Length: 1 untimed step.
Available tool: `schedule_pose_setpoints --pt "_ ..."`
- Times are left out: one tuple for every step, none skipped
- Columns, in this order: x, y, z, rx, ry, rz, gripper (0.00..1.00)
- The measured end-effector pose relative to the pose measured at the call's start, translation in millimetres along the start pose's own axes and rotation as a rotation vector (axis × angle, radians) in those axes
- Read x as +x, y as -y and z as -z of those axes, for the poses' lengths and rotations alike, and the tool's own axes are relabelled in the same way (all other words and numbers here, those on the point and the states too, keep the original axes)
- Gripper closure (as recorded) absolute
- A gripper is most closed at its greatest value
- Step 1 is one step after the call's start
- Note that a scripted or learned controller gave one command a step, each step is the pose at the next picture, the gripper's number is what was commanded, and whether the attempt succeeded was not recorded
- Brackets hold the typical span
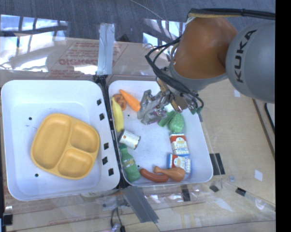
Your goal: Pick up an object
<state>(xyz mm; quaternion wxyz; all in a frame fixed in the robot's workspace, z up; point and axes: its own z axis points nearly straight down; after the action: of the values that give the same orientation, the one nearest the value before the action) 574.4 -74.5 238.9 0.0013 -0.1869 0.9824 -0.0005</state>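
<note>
One gripper (152,111) is hovering in the right bin (203,151), jaw state unclear; green vegetable (176,123) is lying just right, carrot (130,100) just left.

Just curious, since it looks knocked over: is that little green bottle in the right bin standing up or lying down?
Lying down. The green bottle rests on its side on the floor of the right bin, near the left wall.

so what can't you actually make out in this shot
- Gripper, camera view: a blurred metallic cluster, so nothing about its grasp can be read.
- Green vegetable: its upper end is hidden under the gripper and cables.
- Carton and can: label print too small to read.
- Arm: cut off by the right edge.
</note>
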Motion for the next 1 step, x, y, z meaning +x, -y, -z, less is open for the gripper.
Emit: schedule_pose_setpoints --pt "30.9 61.8 2.6 0.002 0.0 0.059 1.0"
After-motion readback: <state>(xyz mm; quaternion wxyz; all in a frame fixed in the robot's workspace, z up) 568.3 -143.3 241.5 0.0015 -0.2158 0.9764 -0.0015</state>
